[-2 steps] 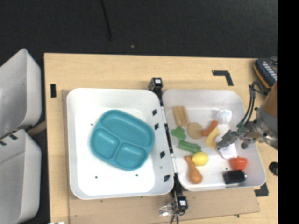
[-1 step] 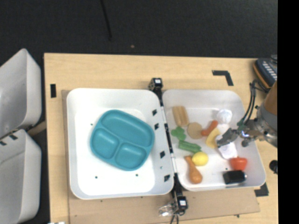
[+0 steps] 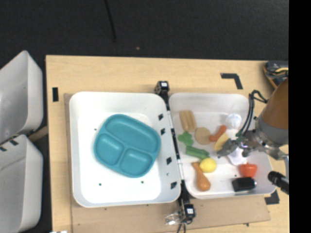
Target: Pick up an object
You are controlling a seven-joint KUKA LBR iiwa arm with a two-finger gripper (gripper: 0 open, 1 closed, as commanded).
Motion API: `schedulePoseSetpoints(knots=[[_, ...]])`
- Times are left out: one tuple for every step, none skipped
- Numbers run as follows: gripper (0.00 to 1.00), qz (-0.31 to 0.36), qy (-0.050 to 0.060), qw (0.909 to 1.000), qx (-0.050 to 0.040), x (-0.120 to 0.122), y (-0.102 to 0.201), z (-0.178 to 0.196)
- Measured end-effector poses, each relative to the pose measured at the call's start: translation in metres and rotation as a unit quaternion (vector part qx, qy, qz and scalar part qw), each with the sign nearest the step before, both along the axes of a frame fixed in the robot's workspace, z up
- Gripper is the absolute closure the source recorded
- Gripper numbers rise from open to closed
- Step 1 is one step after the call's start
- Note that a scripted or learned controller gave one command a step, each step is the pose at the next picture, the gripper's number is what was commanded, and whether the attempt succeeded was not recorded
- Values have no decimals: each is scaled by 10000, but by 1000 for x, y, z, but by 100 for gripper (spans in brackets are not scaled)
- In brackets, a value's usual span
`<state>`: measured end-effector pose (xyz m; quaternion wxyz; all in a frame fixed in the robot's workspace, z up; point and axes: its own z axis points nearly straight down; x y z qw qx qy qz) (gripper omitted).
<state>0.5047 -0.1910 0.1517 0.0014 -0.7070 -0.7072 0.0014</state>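
Tool [image 3: 232, 148] of the arm hangs low over the right bin [image 3: 209, 99], toward its right wall, and I cannot tell its state, the dark parts blurring together. Nearest candidates lie just to its left: a yellow piece [image 3: 221, 141] and an orange stick [image 3: 218, 133], both slanting up toward the right. A red block [image 3: 248, 169] sits just below, toward the bin's near right corner.

I am looking at my arm [image 3: 278, 111] at the right edge, and it is showing a wide orange-brown band above a grey wrist section. A thin black cable [image 3: 251, 111] is looping along the wrist. The gripper [image 3: 232, 147] is looking dark grey and metallic, with some pale parts near its base. I am not seeing markings clearly.
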Motion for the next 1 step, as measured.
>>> schedulePoseSetpoints(knots=[[0, -7, -8, 10000, -6, 0, -1, -53]])
